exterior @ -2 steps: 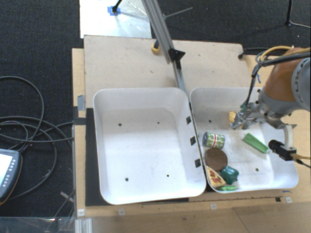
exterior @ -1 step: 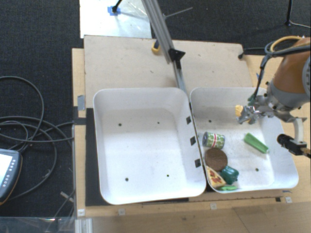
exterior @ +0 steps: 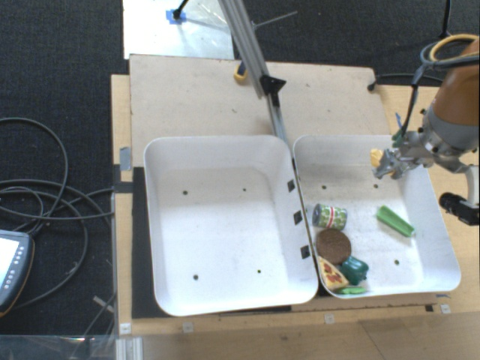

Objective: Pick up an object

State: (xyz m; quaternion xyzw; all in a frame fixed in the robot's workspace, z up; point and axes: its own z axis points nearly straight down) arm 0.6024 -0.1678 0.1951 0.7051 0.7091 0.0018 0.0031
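**Gripper hanging over the right bin's far corner, beside a small yellow piece**

The arm (exterior: 454, 103) is reaching in from the right, its orange band showing above the wrist, and the gripper (exterior: 386, 165) is sitting low over the far right part of the right bin (exterior: 427, 201). Whether it is open or closed is not something the view is making clear: the metal tip is too small and blurred to judge.

A small yellow object (exterior: 376, 157) is lying just beside the gripper tip, on its left, touching or nearly touching it; nothing is showing as held.

The other things are lying nearer the camera in the same bin. A green block (exterior: 394, 221) is resting tilted, below the gripper and apart from it. Along the bin's left wall a small patterned can (exterior: 329, 216) is lying on its side, with a brown disc (exterior: 333, 245) just below it. Crowding the near left corner are a teal object (exterior: 354, 268) and a red and yellow packet (exterior: 332, 274).

The left bin (exterior: 161, 201) is standing just beside the right one, their walls touching.
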